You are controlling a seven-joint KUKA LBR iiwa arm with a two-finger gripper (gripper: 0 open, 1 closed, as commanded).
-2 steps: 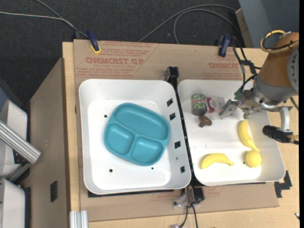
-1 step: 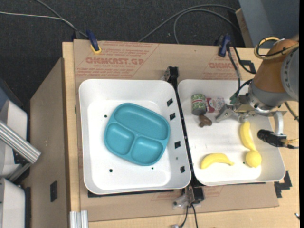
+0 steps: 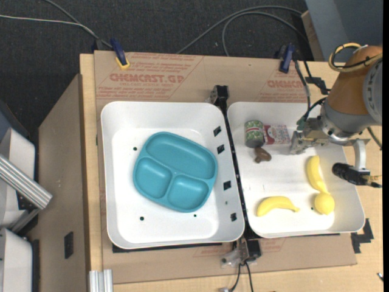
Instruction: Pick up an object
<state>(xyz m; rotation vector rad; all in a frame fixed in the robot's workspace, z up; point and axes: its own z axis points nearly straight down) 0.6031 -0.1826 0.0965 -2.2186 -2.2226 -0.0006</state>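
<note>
A: Can, green-labelled and lying on its side, seems the likeliest target; it rests in the right bin, near the back wall.

B: And the pincer?

A: Just right of the can, low over a small clear packet touching the can. I cannot tell whether it is released or clenched.

B: Risks?

A: The round can could roll off, or the packet gets pinched instead. A brown lump sits just in front of the can; three yellow fruits lie further forward.
</note>
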